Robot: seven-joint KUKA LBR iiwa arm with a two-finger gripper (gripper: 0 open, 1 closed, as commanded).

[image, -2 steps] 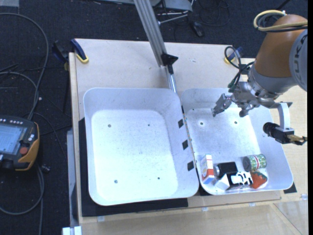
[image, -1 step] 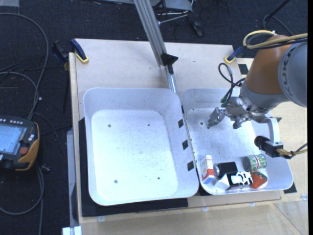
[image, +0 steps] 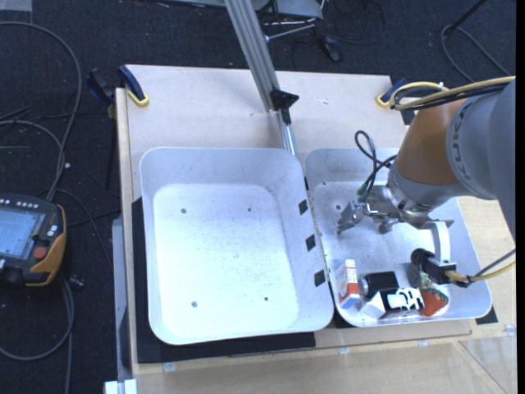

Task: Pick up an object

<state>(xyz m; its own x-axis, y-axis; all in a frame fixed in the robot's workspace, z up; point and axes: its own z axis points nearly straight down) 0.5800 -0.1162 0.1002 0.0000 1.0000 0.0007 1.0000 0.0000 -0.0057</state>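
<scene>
My gripper (image: 353, 217) hangs over the middle of the right bin (image: 328, 171), reaching in from the right on the grey arm with the orange band. Nothing shows between its fingers. Several small objects lie along the bin's near edge, below the gripper: a white carton with red and blue print (image: 350, 283), a black box (image: 380, 282), a black-and-white item (image: 399, 300) and a red and green item (image: 435, 302). They sit apart from the gripper.
The left bin (image: 164, 171) lies beside the right one on the wooden bench. A slanted metal pole (image: 254, 43) rises from the bench behind the bins. Black clips (image: 312, 240) sit on the shared rim. A pendant (image: 29, 238) lies on the floor at left.
</scene>
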